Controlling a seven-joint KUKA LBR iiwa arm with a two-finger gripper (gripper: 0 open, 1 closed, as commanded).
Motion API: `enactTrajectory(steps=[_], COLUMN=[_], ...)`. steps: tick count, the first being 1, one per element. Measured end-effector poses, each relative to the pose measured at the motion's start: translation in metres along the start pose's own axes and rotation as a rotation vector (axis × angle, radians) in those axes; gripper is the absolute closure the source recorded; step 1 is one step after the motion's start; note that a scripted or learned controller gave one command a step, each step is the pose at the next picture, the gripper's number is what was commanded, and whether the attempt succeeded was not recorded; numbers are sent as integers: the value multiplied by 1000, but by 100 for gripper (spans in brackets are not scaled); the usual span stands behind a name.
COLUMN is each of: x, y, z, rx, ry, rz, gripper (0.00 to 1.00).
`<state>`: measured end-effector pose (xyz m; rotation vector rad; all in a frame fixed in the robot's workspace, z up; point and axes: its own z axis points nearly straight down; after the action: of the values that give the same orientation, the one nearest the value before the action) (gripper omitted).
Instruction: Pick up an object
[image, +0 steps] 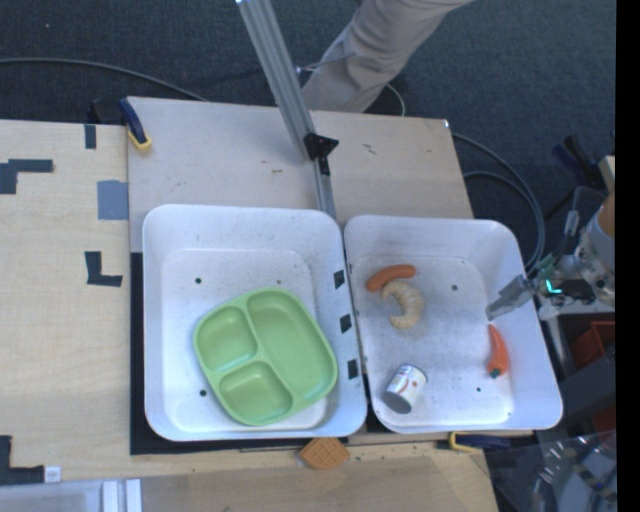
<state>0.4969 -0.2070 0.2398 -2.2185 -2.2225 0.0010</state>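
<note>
Gripper (510, 297): over right bin's (450, 232) right rim; finger state unclear.
Carrot (497, 352): just below it.
Can (403, 387): lying near front.

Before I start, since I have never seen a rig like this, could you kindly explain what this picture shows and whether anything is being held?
One fixed camera looks down at a slant on a bench with two shallow white bins. The left white bin holds a green three-compartment plastic plate. The right white bin holds an orange sausage-shaped toy touching a beige croissant-shaped piece, a small silver can on its side, and an orange carrot-shaped toy. The robot arm reaches in from the right; its end effector hovers above the carrot, nothing visibly held.
</note>
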Motion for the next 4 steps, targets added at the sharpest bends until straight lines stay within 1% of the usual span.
enactTrajectory(steps=[1,2,3,4], x=[-2,1,5,5], y=[-10,-7,-4,-4], z=[49,94,144,134], rx=[5,5,-4,-1], ry=[1,1,5,6], rz=[2,1,-3,-4], gripper=[0,0,0,100])
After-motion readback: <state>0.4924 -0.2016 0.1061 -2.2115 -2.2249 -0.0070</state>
